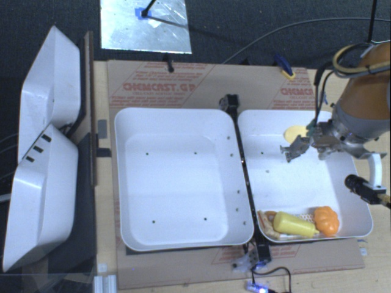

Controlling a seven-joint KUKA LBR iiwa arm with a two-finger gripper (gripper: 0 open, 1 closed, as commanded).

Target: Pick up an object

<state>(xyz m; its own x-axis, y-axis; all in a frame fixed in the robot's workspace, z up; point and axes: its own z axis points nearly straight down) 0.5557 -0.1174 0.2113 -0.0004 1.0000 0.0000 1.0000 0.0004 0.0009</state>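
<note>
Hovering over the far half of the right bin (pixel 351 182), the claw (pixel 303 146) is seen reaching in from the right edge on the grey arm (pixel 360 112) with its orange band. Whether the claw is apart or together cannot be told at this size and slant; nothing is visibly clamped in it. A pale yellow flat object (pixel 295 132) is found just beside the claw, toward the far edge of the right bin, partly covered by the wrist. Along the near edge of the same bin, well apart from the claw, three things are gathered: a yellow bottle-shaped object (pixel 294 224) lying on its side, an orange rounded object (pixel 327 220) touching its right end near the near right corner, and a tan patterned object (pixel 269 223) beneath and left of the bottle. The left bin (pixel 177 133) is set alongside, their edges nearly touching. Both bins are carried by a cardboard sheet (pixel 153 81) printed in red.
</note>
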